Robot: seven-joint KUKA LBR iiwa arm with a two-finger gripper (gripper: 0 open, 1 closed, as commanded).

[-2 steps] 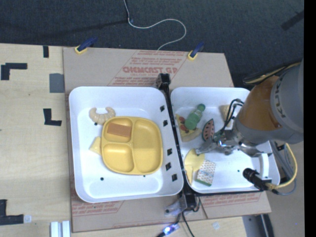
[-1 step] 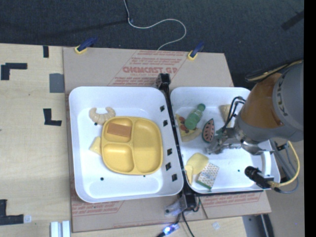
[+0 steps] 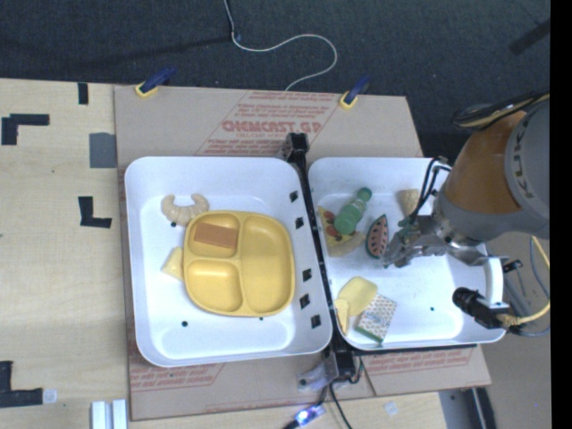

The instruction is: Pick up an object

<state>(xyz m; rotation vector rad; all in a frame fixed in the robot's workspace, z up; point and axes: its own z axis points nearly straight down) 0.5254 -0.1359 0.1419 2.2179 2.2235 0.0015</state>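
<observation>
Hovering hand [image 3: 399, 250] beside watermelon slice [image 3: 376, 236]

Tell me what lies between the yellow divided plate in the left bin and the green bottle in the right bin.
In the camera view, the black divider where the two bins meet runs between the yellow divided plate and the green bottle; a small colourful toy lies just left of the bottle.

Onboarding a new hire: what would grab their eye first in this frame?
Probably the big yellow divided plate filling the left bin, a brown slab in one compartment. Next, the grey and orange arm reaching in from the right, its gripper low in the right bin beside a watermelon slice and a green bottle.
</observation>
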